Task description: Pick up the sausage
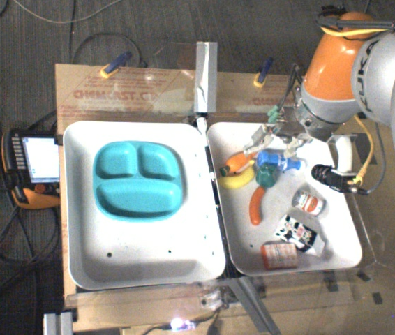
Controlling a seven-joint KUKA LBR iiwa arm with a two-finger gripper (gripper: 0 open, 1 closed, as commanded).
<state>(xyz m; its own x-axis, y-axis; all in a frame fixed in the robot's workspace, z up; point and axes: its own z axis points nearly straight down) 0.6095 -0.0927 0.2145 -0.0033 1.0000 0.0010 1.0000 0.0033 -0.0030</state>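
We read "KUKA" on the arm [372, 54]; the lettering on the board [124, 93] behind the bins is too faint to read. The sausage [255, 205], a smooth orange-red link, lies free in the right bin [344, 253], just below the banana [236, 180]. The gripper [274, 144] hovers above it, fingers spread and holding nothing.

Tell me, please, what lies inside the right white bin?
Right white bin: orange sausage, yellow banana, carrot, blue-teal toy, small can, patterned packet, brown box. Gripper covers some floor.

The arm [365, 54] runs off the right edge.
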